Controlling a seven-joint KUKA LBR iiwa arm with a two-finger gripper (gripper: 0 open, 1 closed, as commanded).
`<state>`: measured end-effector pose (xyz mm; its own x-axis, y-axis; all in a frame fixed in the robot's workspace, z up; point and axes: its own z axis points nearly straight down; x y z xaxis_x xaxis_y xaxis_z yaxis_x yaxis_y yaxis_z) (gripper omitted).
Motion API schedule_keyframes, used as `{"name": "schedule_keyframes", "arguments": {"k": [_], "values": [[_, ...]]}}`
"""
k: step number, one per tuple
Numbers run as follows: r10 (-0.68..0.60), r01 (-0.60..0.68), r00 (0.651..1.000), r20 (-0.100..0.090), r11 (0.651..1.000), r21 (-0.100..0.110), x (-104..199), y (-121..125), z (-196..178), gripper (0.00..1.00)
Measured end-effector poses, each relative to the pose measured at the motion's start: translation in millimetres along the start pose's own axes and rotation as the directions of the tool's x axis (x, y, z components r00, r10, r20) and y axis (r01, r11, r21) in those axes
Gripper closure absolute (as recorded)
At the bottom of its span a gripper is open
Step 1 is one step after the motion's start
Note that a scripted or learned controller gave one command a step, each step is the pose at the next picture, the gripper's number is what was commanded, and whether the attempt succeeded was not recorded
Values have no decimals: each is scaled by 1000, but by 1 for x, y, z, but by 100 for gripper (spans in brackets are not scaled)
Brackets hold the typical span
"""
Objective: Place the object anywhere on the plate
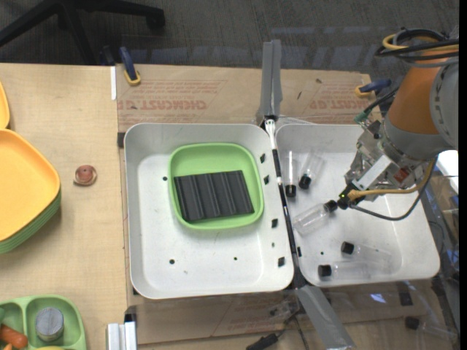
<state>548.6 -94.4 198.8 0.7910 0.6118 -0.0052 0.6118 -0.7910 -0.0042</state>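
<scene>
**Clear vials, one crowded plate: where this could slip up**

We count two bins, one green plate (211, 154), and one dark ribbed slab (217, 195) lying on that plate in the left bin (211, 261). The right bin (398, 232) holds the vials (304, 181), clear with black caps. We get four for sure. There may be a fifth lying on its side near the bin's middle, but the clear bodies blur into the white floor, so don't quote us.

We reckon the object to move is one of those vials. They're all down in the right bin, none on the plate. The gripper (363, 179) hangs over the right bin, close to that sideways vial. We honestly can't tell if it's open or closed, and we see nothing held in it.

What could go wrong, as we see it:
- The vials are see-through and round, so a grab could land off-centre and one could roll or squirt away.
- Two of them sit just beside each other by the left wall, so a grab there could nudge the neighbour or hit the wall.
- The slab covers most of the plate. A vial dropped on its ribs could roll off the rim into the bin.
</scene>
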Motion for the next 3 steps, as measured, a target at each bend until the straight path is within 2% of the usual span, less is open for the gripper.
{"name": "schedule_keyframes", "arguments": {"k": [1, 2, 3], "values": [[-144, 144, 990, -1, 990, -2, 40, -50, -15, 100], [-144, 144, 990, 0, 990, -2, 40, -50, -15, 0], [57, -57, 998, 0, 998, -3, 2, -5, -56, 0]]}}
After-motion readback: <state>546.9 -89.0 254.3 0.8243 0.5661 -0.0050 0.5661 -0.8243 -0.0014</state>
